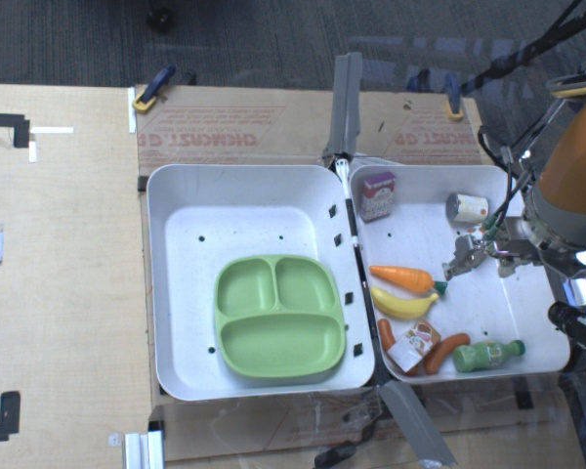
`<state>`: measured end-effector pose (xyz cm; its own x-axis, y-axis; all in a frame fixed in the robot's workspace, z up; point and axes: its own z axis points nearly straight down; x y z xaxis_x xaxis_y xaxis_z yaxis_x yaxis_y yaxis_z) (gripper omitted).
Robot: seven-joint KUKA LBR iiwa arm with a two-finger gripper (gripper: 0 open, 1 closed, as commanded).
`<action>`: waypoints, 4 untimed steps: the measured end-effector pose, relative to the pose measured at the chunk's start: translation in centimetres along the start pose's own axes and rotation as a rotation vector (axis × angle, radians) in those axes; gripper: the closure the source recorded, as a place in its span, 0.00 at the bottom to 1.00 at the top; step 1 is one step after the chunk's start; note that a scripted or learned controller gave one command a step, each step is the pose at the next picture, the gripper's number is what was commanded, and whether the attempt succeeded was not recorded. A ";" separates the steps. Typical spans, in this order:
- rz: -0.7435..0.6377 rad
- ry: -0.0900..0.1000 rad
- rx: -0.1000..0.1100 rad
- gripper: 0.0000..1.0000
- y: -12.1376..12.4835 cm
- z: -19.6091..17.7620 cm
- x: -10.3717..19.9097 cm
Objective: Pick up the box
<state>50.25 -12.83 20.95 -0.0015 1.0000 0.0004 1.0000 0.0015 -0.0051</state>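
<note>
The small purple-and-white cardboard box (377, 194) stands upright in the far left corner of the right white plastic bin (527, 306). The metal two-finger gripper (466, 254) hangs over the bin's middle, near its right edge, well apart from the box, holding nothing; its spread cannot be told.

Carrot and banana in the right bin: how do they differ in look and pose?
The carrot is orange with a green tip at its right end; the banana is yellow. The carrot lies fairly straight and nearer the gripper; the banana curves, ends turned up, just below the carrot. The carrot tapers to a point at its left, while the banana stays thick along its middle. Both lie flat, lengthwise across the right bin, side by side and about touching.
</note>
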 end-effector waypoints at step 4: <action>0.967 -0.003 -0.002 1.00 -2.5 -6.0 8.1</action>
<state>47.80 -4.74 26.95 0.8222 0.5691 -0.0057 0.5691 -0.8222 -0.0007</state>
